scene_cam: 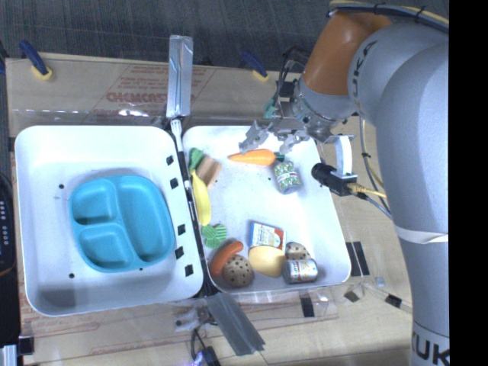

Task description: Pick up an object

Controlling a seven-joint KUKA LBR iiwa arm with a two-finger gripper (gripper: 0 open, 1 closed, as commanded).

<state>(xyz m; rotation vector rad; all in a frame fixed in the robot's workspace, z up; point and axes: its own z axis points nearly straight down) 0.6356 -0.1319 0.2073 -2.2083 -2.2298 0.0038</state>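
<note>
My gripper (272, 137) hangs at the far edge of the right bin (329, 218), just above and behind an orange carrot (252, 157). Its fingers (252, 139) are spread, so it is open, and nothing sits between them. A green speckled jar (287, 177) lies just right of the carrot. Along the bin's left wall rest a yellow banana (201, 197) and a brown piece (210, 171). At the near end are a red sausage (226, 255), a brown speckled ball (238, 272), a yellow lemon (265, 261), a small box (265, 235) and a tin can (302, 271).
The left bin (38, 174) holds a blue divided plate (122, 223). A metal divider strip (179, 75) stands between the bins at the back. The grey arm with its orange band (339, 40) fills the upper right. Bare white floor shows in the middle of the right bin.
</note>
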